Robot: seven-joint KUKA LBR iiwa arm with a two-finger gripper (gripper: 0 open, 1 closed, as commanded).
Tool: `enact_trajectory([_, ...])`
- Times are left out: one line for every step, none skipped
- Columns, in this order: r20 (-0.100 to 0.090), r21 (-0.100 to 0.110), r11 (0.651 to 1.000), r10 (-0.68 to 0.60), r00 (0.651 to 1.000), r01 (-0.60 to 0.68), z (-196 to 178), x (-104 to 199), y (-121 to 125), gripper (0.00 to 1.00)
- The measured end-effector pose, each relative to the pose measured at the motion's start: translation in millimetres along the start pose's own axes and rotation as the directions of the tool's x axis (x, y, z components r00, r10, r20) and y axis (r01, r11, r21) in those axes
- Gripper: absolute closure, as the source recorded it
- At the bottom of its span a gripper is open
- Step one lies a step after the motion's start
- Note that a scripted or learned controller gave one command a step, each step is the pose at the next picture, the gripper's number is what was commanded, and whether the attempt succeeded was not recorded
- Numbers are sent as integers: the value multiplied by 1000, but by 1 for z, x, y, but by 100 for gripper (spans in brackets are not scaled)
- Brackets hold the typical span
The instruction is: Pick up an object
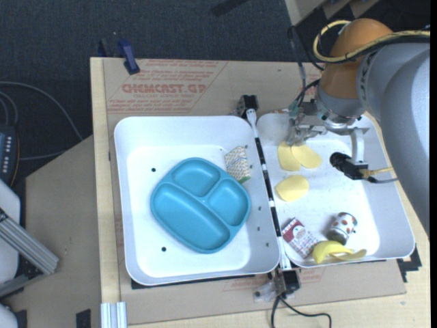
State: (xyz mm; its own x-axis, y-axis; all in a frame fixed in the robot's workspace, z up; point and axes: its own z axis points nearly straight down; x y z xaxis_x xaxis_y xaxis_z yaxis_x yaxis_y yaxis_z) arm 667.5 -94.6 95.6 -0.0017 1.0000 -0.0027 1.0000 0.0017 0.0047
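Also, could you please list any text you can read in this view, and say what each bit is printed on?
"CHEMCAST GP", red, on the brown board beneath the bins.
Smaller red lines around it: too blurred to read.
Print on the red and white packet in the right bin: too small to read.

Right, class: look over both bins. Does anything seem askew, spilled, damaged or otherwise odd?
Nothing looks spilled or broken. The blue divided plate lies at a slant in the left bin, with a small patterned packet beside it. In the right bin, the yellow pieces and the banana lie loosely scattered.
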Motion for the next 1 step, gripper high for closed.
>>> enact_trajectory([0, 1, 1000, 0, 1000, 0, 0, 0, 0, 0])
